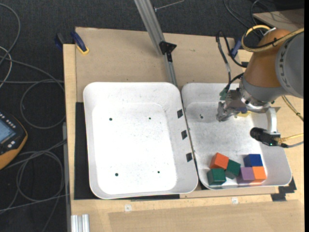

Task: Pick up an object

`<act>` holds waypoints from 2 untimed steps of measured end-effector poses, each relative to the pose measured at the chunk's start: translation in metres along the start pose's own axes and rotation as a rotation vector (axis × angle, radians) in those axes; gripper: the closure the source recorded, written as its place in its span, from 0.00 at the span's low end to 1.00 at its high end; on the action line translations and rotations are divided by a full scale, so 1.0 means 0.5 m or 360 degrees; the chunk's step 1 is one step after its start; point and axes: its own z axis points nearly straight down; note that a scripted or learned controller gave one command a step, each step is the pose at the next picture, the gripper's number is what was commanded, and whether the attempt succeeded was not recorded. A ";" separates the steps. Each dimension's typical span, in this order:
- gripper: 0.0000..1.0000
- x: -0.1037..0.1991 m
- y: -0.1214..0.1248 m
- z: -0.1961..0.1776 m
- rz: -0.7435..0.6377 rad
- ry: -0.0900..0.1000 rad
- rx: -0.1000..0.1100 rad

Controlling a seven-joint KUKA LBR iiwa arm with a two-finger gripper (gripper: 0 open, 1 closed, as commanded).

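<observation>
We have one camera, fixed high above the bench [120, 47] and looking down at a slant, so the far edge of the bench lies toward twelve o'clock and the near edge toward six. It stands far enough back for us to take in both white bins whole: the left bin [96, 93] toward nine o'clock of centre, the right bin [205, 91] toward three. The dark floor [38, 13] with loose cables frames the bench from nine round to twelve. The arm [270, 66] enters from about two o'clock.
</observation>
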 end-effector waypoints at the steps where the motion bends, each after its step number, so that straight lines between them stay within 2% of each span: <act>1: 1.00 -0.014 -0.008 -0.119 0.0002 -0.0004 -0.0009; 2: 1.00 -0.011 0.005 -0.248 -0.0003 -0.0004 -0.0011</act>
